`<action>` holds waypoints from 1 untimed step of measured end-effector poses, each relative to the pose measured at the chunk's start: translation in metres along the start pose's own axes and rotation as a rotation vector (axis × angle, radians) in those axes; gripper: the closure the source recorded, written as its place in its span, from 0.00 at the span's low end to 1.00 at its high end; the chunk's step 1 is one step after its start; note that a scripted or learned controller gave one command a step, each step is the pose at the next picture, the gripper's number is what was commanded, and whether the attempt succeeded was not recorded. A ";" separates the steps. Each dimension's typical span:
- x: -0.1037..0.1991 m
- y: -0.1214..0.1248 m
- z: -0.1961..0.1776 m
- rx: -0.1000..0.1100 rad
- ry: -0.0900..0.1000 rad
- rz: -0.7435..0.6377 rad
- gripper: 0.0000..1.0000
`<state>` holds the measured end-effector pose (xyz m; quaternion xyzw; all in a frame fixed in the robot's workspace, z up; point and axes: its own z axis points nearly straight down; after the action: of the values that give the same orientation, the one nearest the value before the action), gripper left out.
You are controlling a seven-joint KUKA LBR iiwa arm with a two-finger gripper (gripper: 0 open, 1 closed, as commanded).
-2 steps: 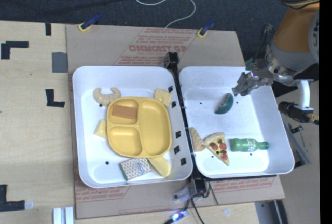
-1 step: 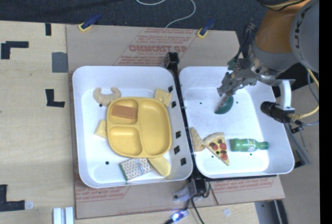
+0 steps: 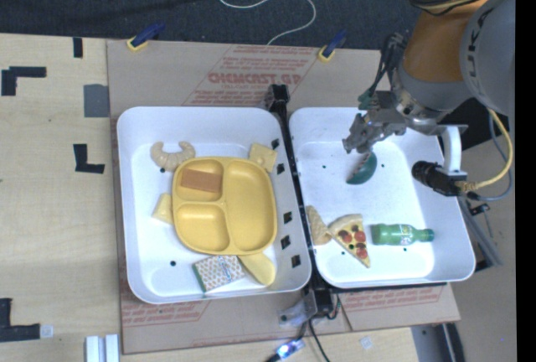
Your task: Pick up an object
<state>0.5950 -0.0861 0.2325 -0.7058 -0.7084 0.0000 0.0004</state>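
In the right bin, a small dark green curved piece, shaped like a crescent, was seen lying on the white floor just below the gripper. It could not be told whether the piece was touched by it. A toy pizza slice and a green bottle, laid on its side, were placed nearer the front edge.

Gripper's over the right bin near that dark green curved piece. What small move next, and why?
Probably lower straight down a little: the gripper hangs just above the dark green curved piece's upper end, with nothing seen between its fingers.
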 end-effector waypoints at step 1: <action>-0.009 0.005 -0.001 0.000 0.000 0.002 1.00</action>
<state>0.6000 -0.0946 0.2335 -0.7066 -0.7076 0.0003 0.0004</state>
